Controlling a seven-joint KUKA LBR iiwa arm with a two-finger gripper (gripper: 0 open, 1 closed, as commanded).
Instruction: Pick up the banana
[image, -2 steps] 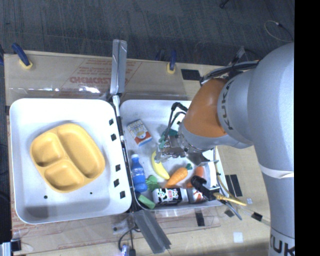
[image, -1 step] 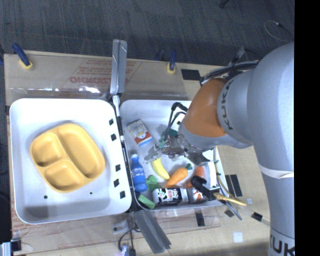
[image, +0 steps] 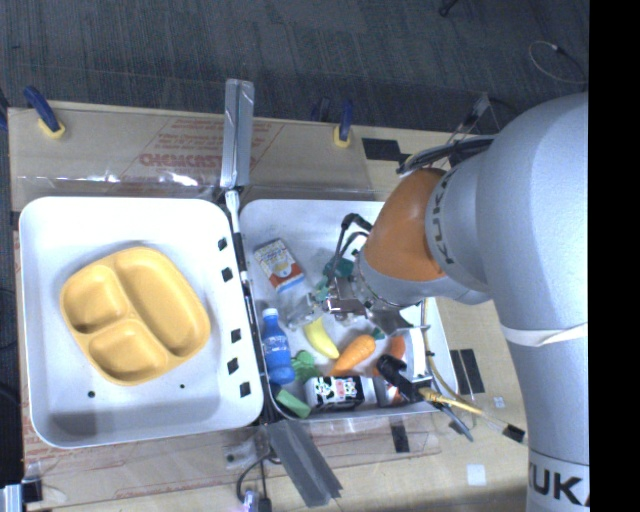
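Hand (image: 338, 292) is low in the right bin (image: 300, 215), hanging off the orange wrist band with the grey arm reaching in from the right. Can't tell how far open it is or whether it grips anything; arm blocks the view. Banana (image: 320, 339) lies in the same bin just below the hand, possibly touching. Carrot (image: 354, 353) sits against the banana's right side, blue bottle (image: 275, 347) to its left. Yellow divided plate (image: 135, 314) is in the left bin (image: 60, 220).
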